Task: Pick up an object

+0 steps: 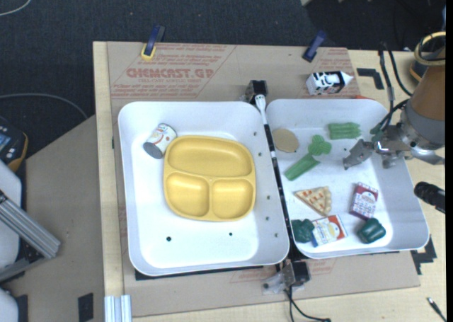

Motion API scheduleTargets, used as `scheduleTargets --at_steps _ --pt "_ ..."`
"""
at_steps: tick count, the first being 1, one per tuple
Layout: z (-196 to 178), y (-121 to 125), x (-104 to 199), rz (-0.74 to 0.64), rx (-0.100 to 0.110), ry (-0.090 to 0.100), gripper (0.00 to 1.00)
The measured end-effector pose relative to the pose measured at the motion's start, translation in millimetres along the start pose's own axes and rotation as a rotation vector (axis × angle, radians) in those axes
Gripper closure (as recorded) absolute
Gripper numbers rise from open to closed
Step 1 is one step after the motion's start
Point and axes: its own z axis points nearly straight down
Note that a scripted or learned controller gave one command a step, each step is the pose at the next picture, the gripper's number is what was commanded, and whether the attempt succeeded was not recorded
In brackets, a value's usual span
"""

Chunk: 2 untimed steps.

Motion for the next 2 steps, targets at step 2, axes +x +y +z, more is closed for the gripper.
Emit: scheduleTargets --at_steps 2 --pt "71.7 2.2 9.2 -0.002 -0.003 0.0 0.0"
